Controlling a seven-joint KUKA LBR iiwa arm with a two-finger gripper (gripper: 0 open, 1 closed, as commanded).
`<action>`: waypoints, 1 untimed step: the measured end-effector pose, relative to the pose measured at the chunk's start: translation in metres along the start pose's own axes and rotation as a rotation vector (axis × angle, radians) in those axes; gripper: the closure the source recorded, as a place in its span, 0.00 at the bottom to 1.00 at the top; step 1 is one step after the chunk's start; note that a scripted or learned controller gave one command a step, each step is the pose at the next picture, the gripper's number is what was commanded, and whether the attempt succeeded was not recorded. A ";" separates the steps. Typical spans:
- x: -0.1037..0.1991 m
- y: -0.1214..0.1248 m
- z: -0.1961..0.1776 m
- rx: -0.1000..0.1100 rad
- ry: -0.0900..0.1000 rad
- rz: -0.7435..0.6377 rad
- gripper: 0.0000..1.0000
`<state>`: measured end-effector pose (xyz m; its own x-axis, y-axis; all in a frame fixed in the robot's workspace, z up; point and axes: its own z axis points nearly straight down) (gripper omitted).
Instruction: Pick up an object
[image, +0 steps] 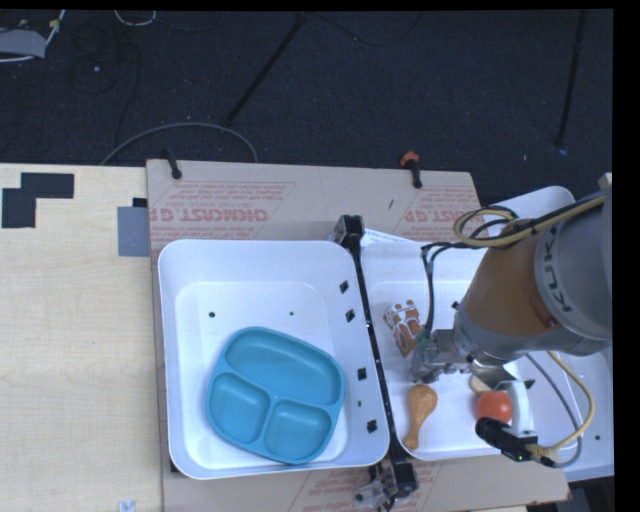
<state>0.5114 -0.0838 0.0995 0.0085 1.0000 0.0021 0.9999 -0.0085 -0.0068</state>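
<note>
Gripper (428, 362): low in the right bin (400, 262); whether spread or pressed together, I cannot tell.
Drumstick-shaped toy (419, 412): at 6 o'clock, just beside it.
Patterned object (403, 322): at 11 o'clock.
Blue tray (274, 394): left bin (250, 262).

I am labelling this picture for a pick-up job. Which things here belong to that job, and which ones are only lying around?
Belong to the job:
- gripper, low in the right bin
- tan drumstick-shaped toy, just below it
- small brown and white object
- red-orange object

Only lying about:
- blue divided plate in the left bin
- cardboard sheet under the bins
</note>
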 end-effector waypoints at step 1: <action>-0.010 0.003 -0.049 -0.007 -0.002 -0.002 1.00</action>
<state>0.5151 -0.0942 0.1480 0.0066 1.0000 0.0000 1.0000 -0.0066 0.0000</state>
